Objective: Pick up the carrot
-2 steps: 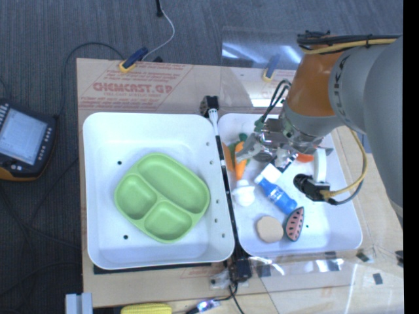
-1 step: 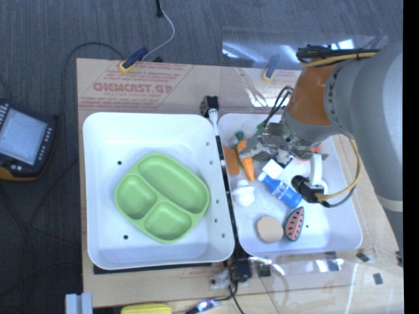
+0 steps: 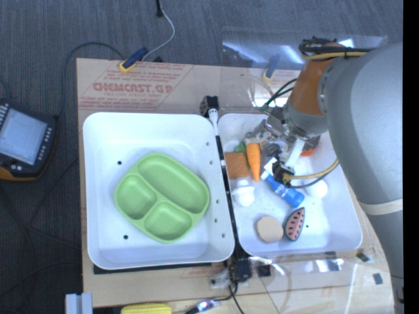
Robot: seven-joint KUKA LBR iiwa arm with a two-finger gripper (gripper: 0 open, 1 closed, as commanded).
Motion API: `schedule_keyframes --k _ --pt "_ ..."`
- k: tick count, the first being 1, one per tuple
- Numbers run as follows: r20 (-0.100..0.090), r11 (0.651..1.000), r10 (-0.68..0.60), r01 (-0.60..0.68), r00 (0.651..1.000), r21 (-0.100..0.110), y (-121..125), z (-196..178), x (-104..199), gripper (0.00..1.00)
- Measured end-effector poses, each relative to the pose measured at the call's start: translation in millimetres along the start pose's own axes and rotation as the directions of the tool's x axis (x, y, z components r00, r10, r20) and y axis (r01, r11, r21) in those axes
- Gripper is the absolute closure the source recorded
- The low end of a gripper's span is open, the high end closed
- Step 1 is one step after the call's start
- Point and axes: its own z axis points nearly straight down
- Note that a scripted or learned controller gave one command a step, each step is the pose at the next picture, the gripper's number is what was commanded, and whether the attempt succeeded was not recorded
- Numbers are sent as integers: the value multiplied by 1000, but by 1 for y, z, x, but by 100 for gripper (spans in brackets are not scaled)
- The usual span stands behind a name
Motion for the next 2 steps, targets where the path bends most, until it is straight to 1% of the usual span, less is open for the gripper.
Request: schedule_keyframes --k 1,2 --pt "8 976 -218 218 976 -21 -13 0 -5 0" --pt "15 976 -217 218 976 -26 -10 -12 -8 100"
